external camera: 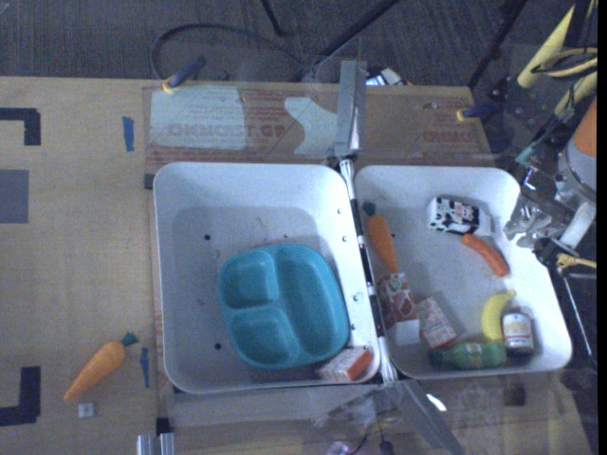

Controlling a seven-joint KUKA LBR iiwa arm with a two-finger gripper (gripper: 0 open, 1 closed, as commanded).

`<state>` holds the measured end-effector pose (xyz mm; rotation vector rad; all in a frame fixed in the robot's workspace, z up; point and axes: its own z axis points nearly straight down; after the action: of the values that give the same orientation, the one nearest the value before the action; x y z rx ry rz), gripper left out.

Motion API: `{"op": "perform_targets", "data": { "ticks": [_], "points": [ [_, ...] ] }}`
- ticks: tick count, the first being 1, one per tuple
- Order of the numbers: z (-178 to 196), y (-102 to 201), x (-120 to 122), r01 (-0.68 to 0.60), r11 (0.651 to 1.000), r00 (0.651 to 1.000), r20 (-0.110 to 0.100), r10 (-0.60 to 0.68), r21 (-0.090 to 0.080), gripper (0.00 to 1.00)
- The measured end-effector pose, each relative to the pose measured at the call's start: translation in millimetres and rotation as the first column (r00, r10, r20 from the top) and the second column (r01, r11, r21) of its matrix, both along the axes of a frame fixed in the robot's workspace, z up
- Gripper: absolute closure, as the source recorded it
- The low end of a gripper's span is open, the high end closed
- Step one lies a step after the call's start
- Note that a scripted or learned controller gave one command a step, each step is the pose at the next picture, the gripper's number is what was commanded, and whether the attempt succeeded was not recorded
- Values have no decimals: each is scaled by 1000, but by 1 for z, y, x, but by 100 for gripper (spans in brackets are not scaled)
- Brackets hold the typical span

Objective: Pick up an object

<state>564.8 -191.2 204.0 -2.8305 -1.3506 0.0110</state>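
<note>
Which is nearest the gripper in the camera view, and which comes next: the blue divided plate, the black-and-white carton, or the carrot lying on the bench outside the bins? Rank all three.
Measured from the gripper at the right bin's right edge:
1. Black-and-white carton, upper part of the right bin.
2. Blue divided plate, in the left bin.
3. Carrot on the bench, far left, outside both bins.

Dim, cool bluish cast overall. Soft focus throughout, fine detail smeared (labels unreadable). White bins (pixel 180 197) are the brightest areas, no hard glare. Shadows are soft; the far floor (pixel 114 17) is dark.
</note>
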Motion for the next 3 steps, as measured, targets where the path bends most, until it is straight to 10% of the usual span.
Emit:
{"op": "perform_targets", "data": {
  "ticks": [2,3],
  "points": [
    [40,17,-41,33,999,999,0,-33,0,100],
    [40,17,-41,33,999,999,0,-33,0,0]
  ]
}}
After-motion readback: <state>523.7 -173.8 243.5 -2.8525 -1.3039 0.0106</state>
